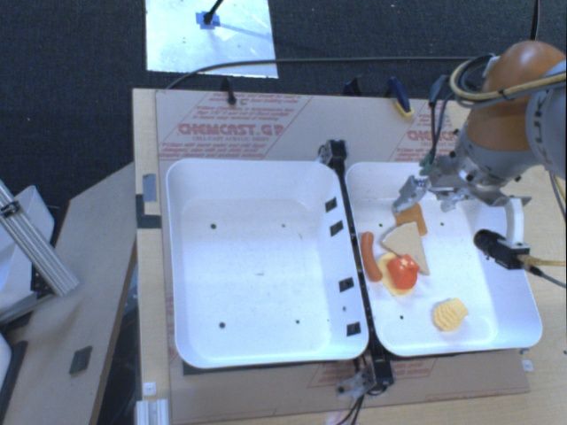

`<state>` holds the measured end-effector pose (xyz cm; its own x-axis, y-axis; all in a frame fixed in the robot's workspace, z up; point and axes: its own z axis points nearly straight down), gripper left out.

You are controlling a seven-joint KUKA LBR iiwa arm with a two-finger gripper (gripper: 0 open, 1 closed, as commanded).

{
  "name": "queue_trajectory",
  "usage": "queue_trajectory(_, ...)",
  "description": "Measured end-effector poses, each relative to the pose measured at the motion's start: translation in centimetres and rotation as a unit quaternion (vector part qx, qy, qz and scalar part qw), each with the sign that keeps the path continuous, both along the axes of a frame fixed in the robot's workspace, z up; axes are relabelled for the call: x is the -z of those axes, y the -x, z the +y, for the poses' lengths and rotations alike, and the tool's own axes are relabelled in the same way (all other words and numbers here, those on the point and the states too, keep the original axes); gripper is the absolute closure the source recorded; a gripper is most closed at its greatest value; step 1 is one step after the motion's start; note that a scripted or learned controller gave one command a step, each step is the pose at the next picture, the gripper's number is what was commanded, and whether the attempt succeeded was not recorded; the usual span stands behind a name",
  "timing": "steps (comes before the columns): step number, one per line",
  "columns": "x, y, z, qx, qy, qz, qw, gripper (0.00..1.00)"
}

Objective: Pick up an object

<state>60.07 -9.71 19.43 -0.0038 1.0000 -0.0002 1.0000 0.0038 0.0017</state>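
My gripper (431,198) hangs over the back of the right bin (496,326), open, with nothing between its two silver fingers. Its left fingertip (410,193) is right above a small orange block (412,219); whether they touch I cannot tell. In front of the block lies a tan bread-like wedge (407,240). A red tomato (403,272) rests on a pale yellow piece (386,266). An orange sausage (370,255) lies along the bin's left wall. A yellow crinkled chip (450,313) sits near the front.
The left bin (257,264) stands beside the right one, with a black clipped divider (345,237) between them. A black fitting (496,248) on a cable hangs over the right bin's right side. The arm's orange band (523,69) rises at the back right.
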Motion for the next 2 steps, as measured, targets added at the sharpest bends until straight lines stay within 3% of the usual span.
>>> queue_trajectory(1, 11.5, -3.2, -3.0, 0.002, 0.0004, 0.001, 1.0000, 0.00)
queue_trajectory(2, 11.0, 2.8, 0.3, 0.001, -0.0011, 0.003, 1.0000, 0.00)
